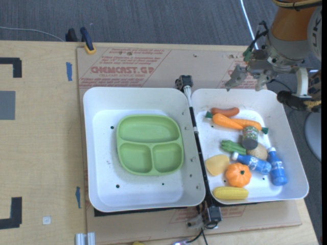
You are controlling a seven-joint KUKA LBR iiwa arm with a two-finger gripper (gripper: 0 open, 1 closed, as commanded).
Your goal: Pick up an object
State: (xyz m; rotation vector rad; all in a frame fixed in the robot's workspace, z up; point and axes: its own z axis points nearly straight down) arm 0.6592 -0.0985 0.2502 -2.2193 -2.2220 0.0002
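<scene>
The right bin (292,137) holds several toy foods: a red sausage (225,111), a carrot (233,122), a small tin can (250,136), a green vegetable (232,147), a pale yellow piece (216,164), two blue bottles (255,163) (277,170), an orange pumpkin (238,175) and a corn cob (230,192). My gripper (249,83) hangs above the bin's far edge, over the cardboard, beyond the sausage. Its two fingers stand apart with nothing between them, so it is open.
The left bin (97,137) holds a green three-part plate (149,144). A black clamp (183,80) sits at the far end of the seam between the bins. A thin white cable (245,11) runs across the grey floor behind the bench.
</scene>
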